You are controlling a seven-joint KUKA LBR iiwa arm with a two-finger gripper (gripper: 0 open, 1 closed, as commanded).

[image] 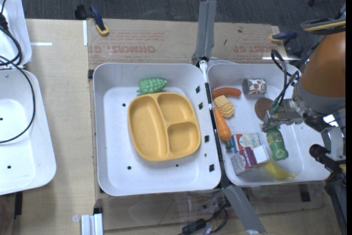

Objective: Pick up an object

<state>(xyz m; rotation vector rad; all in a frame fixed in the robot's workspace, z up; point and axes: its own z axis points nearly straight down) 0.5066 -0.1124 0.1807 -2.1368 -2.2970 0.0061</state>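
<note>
My gripper (273, 121) hangs over the right bin (308, 176), reaching in from the right under the orange-banded wrist. Just below it a green bottle (277, 146) lies on the bin floor, its cap end touching or nearly touching the gripper's tip. A brown round disc (262, 108) sits just left of the gripper. Further left lie an orange carrot (223, 125), a yellow ridged piece (224, 105), a red sausage (226, 92) and a small can (256, 86). Two small cartons (247, 151) and a yellow banana (278, 171) rest near the front.
The left bin (107, 118) holds a yellow divided plate (164, 125) with a green bunch of grapes (152, 85) behind it. A grey divider post (205, 30) stands between the bins at the back. Cables hang by the wrist.
</note>
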